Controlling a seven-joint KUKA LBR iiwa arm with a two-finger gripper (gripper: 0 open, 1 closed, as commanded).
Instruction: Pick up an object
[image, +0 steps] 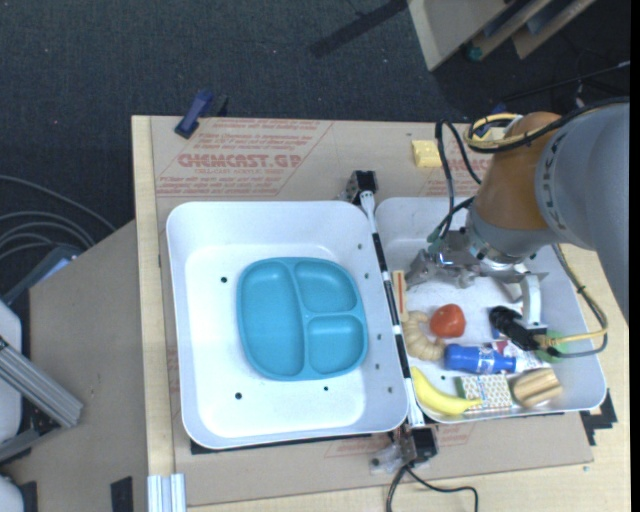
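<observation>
Object: no single one is named; the red round piece (448, 320) lies closest below the wrist, in the right bin (405, 222), about mid-bin, touching or just beside a pale knobbly roll (420, 337).
Other candidates: a banana (437, 396) along the near-left corner, a blue tube (477, 358), a patterned flat packet (490, 389) and a tan cylinder (535, 385), all crowded in the near half.
Arm: the grey arm (590, 170) hangs over the far half of the right bin.
Jaws: hidden beneath the wrist; I cannot tell whether they are spread or pressed together, and nothing is seen between them.
Risk, crowding: pieces lie touching, so a descent may nudge a neighbour or catch two.
Risk, rolling: the red piece looks smooth, glossy and rounded, likely to squirt aside if pinched off-centre; tube and cylinder may roll.
Risk, flatness: the packet lies thin against the floor, offering little to grip.
Left bin (200, 240): holds a smooth blue divided plate (300, 318), wide and shallow, probably awkward to pinch.
</observation>
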